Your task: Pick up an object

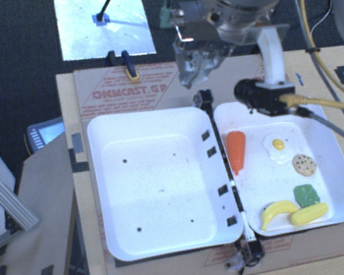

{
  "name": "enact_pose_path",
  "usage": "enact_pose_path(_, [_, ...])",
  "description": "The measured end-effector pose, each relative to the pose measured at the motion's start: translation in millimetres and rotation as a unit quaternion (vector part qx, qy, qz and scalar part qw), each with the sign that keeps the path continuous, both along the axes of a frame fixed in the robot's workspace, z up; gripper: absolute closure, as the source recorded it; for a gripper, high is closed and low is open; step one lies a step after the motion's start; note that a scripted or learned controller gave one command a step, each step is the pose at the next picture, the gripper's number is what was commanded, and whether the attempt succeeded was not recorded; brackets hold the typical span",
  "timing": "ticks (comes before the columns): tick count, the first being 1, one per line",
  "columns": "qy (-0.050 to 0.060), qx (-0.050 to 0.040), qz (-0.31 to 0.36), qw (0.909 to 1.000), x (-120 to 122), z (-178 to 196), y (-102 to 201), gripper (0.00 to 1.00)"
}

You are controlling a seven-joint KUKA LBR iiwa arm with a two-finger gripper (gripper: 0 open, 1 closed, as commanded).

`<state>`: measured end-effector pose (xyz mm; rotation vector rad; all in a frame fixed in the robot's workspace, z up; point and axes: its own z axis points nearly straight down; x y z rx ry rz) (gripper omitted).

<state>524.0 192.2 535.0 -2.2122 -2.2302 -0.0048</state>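
The right bin (325, 144) holds several toy foods. An orange carrot (235, 151) lies near its left wall, a fried egg (278, 146) sits in the middle, and a round cookie (304, 164) lies right of it. A green piece (306, 194), a yellow banana (275, 212) and a yellow corn-like piece (309, 213) rest along the front. My gripper (198, 71) hangs high above the back edge between the two bins, with nothing seen under it.
The left bin (114, 135) stands beside the right one, a black hinge strip (224, 171) between them. A black camera mount (261, 97) with a yellow cable (332, 103) overhangs the right bin's back edge. A clamp (129, 66) sits behind the cardboard.
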Motion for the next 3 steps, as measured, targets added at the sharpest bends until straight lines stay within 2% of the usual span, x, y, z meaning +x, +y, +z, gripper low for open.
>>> enact_pose_path(1, [0.001, 0.0001, 0.001, 1.0000, -40, 0, 45, 1.00])
enact_pose_path(2, [0.000, -0.0009, -0.004, 1.0000, -18, 0, 42, 1.00])
enact_pose_path(3, [0.000, -0.0007, -0.003, 1.0000, -18, 0, 42, 0.00])
